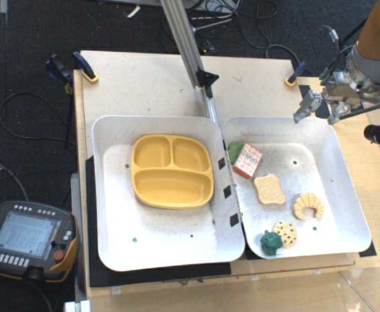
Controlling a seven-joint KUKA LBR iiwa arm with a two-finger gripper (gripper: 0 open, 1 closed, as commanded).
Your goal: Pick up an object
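In the right bin [333,158] lie a red and white carton [247,160], a green piece [234,151] beside it, a tan toast slice [269,190], a croissant [308,207], a chocolate-chip cookie [285,233] and a dark green broccoli piece [271,241]. A yellow divided plate [172,171] sits in the left bin [112,239]. My gripper [317,106] hangs above the right bin's far right edge, well apart from all the objects. Nothing shows between its fingers.
A slanted metal pole [187,38] crosses the back of the bench toward the bins' junction. Clamps sit at the bench's back corners [86,70]. A teach pendant [27,236] lies on the floor at lower left.
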